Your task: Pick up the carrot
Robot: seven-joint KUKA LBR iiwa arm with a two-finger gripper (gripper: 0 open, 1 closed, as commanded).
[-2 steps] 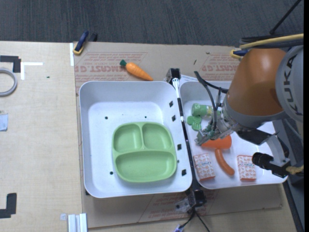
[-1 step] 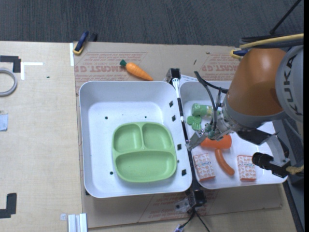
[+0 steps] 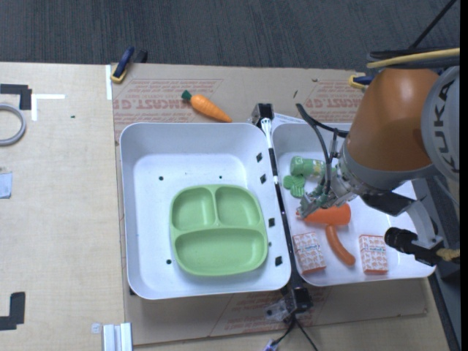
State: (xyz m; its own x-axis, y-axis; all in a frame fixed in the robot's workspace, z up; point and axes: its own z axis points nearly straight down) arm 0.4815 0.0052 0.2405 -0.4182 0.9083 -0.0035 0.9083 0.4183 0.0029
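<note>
A robotics lab test bench: two white bins (image 3: 139, 196) clamped on cardboard sheeting (image 3: 161, 97), toy food inside, trailing cables (image 3: 292, 327) and a KUKA arm (image 3: 398, 123) above a dark carpet (image 3: 219, 13)

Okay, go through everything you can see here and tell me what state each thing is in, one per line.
Carrot: lying on the cardboard behind the left bin, outside both.
Green plate: flat in the left bin.
Orange piece: right bin, at the claw.
Sausage: lying flat, right bin.
Two small cartons: right bin, front edge.

Bench (image 3: 58, 232): two white bins (image 3: 139, 218) on cardboard sheet (image 3: 161, 93); carrot (image 3: 207, 107) on cardboard.
</note>
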